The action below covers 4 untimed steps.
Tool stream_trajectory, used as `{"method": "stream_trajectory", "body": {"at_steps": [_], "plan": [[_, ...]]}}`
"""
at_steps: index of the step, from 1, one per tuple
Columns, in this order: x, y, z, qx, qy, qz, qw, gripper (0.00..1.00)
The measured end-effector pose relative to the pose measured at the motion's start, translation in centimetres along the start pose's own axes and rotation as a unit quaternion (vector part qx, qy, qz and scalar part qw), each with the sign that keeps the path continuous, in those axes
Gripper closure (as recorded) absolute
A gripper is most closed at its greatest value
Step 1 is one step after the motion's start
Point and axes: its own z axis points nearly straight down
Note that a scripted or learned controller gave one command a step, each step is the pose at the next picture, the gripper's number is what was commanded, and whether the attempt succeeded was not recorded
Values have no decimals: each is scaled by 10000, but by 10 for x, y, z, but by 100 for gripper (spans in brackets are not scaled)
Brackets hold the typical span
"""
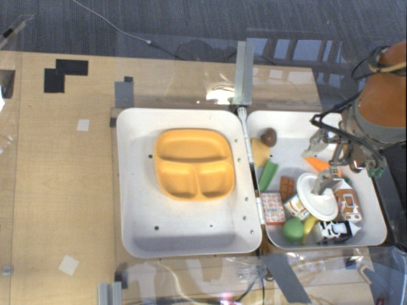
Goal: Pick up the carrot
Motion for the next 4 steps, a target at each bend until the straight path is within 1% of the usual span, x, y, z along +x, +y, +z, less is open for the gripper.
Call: {"method": "stream_trajectory", "body": {"at_steps": [1, 2, 3, 4], "plan": [[-68, -9, 51, -1, 7, 632, 9980, 0], [-38, -62, 123, -45, -83, 321, 9994, 0], [-76, -71, 147, 10, -109, 339, 9994, 0], [-73, -77, 147, 8, -110, 379, 9992, 0]]}}
